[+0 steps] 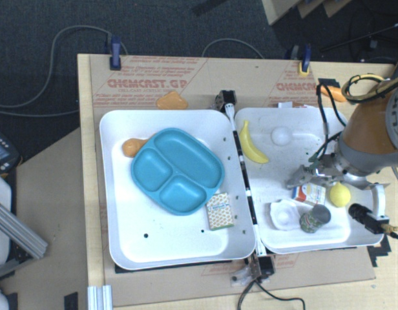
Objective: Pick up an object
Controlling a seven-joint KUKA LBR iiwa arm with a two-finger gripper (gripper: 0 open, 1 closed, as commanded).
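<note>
My gripper [310, 178] is low in the right bin [276, 243], directly over a small red, white and blue carton [311, 193]. The arm comes in from the right, and its wrist hides the bin floor behind it. A yellow ball [340, 195] lies just right of the carton. A dark round can [313, 219] and a white cup [284, 215] sit in front of it. A yellow banana [251, 146] lies at the bin's left side, and a pale round object [280, 135] is near the back wall.
The left bin [121, 225] holds a blue divided plate [178, 170], an orange object [131, 147] by the plate's left edge and a small patterned box [219, 211] near the divider. Another orange piece [172, 100] lies on the bench behind the left bin.
</note>
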